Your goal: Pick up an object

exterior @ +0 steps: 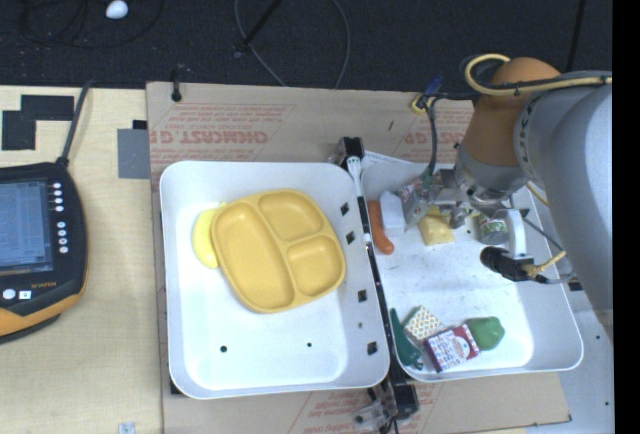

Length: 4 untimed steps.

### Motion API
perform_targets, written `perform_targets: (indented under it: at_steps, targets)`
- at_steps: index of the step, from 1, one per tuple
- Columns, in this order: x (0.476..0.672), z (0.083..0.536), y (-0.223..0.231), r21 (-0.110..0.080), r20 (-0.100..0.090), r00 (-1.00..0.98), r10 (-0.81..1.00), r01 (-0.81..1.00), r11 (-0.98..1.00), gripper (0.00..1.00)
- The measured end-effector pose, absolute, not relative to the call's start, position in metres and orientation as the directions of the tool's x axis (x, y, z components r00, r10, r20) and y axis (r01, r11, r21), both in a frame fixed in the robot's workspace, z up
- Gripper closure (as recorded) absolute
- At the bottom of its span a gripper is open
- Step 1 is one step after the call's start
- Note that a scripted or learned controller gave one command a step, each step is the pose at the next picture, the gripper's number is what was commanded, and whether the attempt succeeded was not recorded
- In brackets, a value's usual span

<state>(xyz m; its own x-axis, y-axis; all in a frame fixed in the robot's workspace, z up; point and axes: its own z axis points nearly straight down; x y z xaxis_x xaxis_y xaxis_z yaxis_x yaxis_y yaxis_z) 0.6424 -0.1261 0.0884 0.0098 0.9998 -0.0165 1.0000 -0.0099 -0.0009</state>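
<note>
My gripper (440, 210) hangs low over the far part of the right bin (545, 347), under the grey arm with its orange band. A pale yellow lump (436, 230) lies right under its tip, touching or nearly touching it; I cannot tell if it is gripped. An orange carrot-shaped piece (379, 230) lies along the bin's left wall, with a small white piece (393, 215) beside it. Near the front lie a green piece (484, 330), a red packet (450, 349) and a checkered block (422, 323).
The left bin (200, 342) holds a yellow divided plate (278, 248) resting over a flatter yellow disc (205, 237). A dark green piece (403, 340) lies by the right bin's front left wall. A teach pendant (30, 242) sits on the bench at far left.
</note>
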Motion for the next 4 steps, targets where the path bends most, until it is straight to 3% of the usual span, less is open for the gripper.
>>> perform_targets:
  at_steps: [4]
  targets:
    - [0.6424, 0.0885, -0.1245, -0.001, -0.018, 0.01, 1.0, 1.0, -0.01, 0.0]
